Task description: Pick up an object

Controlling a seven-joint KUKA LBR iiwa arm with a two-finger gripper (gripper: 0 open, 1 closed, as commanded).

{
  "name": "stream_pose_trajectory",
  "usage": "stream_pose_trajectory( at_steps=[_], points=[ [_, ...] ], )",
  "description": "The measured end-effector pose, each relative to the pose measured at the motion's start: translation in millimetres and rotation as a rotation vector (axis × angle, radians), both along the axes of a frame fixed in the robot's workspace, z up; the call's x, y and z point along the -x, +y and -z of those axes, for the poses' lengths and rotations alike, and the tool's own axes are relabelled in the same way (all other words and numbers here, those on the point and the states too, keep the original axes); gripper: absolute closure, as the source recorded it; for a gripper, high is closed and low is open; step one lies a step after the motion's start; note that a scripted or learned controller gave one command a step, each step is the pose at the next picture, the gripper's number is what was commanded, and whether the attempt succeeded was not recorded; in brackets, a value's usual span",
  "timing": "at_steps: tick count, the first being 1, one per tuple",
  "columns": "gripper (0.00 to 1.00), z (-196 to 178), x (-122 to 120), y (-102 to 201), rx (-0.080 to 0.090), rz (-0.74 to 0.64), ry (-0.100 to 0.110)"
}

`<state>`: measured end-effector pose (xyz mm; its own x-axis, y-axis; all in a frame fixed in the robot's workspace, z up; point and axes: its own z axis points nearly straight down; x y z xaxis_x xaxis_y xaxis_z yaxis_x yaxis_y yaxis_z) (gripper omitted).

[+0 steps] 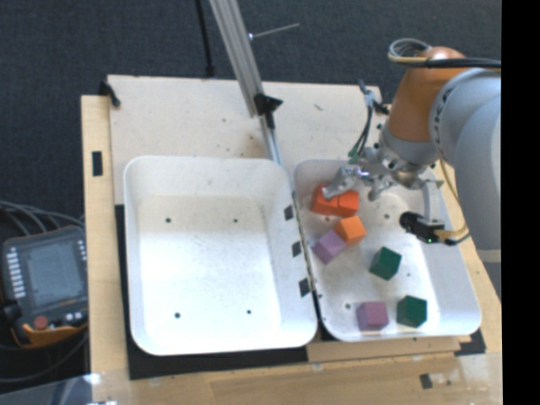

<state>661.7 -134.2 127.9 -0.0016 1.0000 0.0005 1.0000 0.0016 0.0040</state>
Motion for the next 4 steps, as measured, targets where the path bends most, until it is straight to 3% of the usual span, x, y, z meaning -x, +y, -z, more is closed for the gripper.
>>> stream_pose_trajectory(
  at_steps=[1, 2, 3, 4],
  points=[
    [0.0, 4, -5, -2, 0.005, -0.001, -0.017],
    [1.0, -7, -7, -3, 0.006, -0.001, -0.022],
    [1.0, -52, -11, -6, 0.002, -0.002, -0.002],
    [1.0, -107, -12, -8, 0.003, -0.004, -0.004]
  ],
)
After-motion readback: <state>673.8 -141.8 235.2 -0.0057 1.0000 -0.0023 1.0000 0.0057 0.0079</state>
